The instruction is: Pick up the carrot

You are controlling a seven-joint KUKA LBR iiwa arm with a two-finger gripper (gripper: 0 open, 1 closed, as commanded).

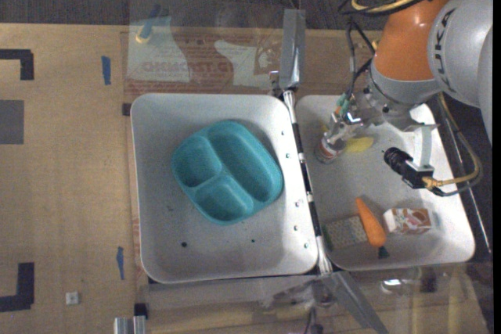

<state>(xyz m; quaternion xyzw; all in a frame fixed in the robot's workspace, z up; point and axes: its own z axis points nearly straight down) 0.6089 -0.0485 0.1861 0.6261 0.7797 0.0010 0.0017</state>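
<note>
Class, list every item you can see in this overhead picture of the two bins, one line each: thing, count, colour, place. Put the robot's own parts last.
Shallow plastic bins: 2, white, side by side on the bench; left bin, right bin.
Divided plastic plate: 1, teal, three compartments, middle of the left bin.
Carrot: 1, orange with a dark tip, front of the right bin.
Small carton: 1, white with red print, right of the carrot.
Grey rectangular sponge-like block: 1, grey, left of the carrot.
Flat yellow piece: 1, yellow, back of the right bin.
Tape strips: several, blue, on the bench.
Arm: 1, grey with orange band, over the right bin.
Hand: 1, metallic, over the right bin's back-left area.
</note>
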